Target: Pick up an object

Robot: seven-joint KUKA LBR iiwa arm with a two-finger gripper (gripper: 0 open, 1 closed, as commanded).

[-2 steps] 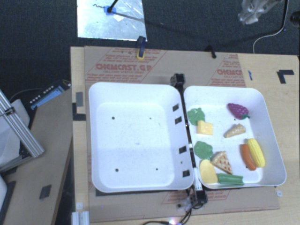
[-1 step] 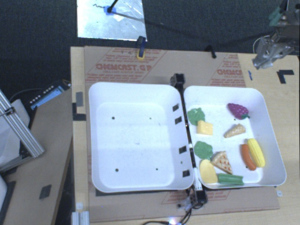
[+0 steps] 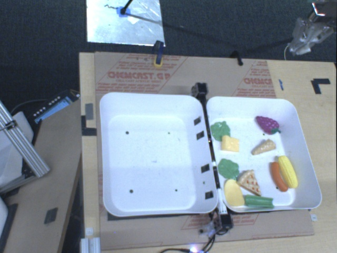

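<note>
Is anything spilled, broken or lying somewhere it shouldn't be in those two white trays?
Nothing stands out. The toy foods, among them purple grapes, corn and a pizza slice, all lie inside the right bin, none spilled or visibly damaged. The gripper is at the upper right.

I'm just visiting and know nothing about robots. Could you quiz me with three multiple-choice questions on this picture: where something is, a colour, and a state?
1. Where do the toy foods lie?
A. right bin
B. left bin
C. bench

2. What colour is the grape bunch?
A. orange
B. purple
C. blue

3. Where is the end effector?
A. inside a bin
B. touching the corn
C. off beyond the bins

Answers:
1 A: all lie in the right bin.
2 B: the grape bunch is purple.
3 C: the end effector sits at the upper right, past the bench.
</note>
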